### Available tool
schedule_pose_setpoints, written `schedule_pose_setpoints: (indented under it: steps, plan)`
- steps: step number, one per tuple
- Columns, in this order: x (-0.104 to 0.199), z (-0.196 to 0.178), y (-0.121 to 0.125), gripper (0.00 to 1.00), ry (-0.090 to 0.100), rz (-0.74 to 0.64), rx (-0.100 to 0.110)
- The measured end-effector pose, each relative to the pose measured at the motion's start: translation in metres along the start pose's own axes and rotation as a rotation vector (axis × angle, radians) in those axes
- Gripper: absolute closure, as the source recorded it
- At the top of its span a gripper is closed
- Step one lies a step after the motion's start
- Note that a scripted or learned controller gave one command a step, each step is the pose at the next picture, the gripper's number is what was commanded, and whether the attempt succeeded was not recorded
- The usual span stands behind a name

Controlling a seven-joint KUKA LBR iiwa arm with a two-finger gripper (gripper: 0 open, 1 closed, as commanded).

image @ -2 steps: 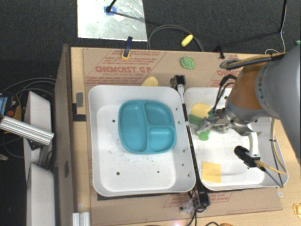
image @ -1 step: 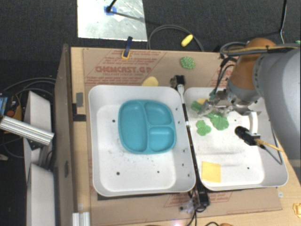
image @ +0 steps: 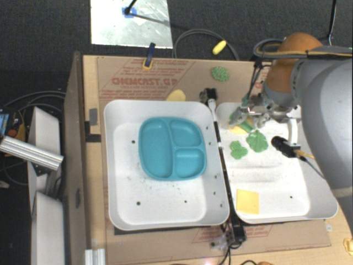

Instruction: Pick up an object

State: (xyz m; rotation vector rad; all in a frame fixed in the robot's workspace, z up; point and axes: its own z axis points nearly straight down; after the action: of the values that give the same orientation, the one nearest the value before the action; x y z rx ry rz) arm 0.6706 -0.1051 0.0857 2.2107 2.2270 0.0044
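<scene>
Sitting on brown cardboard [image: 138, 73] over dark carpet [image: 38, 32], white bins [image: 126, 192], end effector [image: 251, 116] grip unclear.

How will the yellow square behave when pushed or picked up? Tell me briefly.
The yellow square lies flat on the right bin floor, so it should slide rather than roll. It looks thin, so probably light and hard to pinch from above. Whether it is stiff or floppy cannot be told.

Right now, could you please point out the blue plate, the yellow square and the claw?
blue plate [image: 157, 148], camera view, on its large compartment's bare floor.
yellow square [image: 247, 201], camera view, on its flat middle.
claw [image: 249, 116], camera view, at its tip.
</scene>
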Motion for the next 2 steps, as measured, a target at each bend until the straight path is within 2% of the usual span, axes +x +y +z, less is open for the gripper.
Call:
schedule_pose_setpoints:
  steps: [1, 2]
  plan:
    - [-0.010, 0.001, -0.033, 0.00, 0.001, 0.007, 0.004]
    - [0.004, 0.001, -0.080, 0.00, 0.001, 0.007, 0.005]
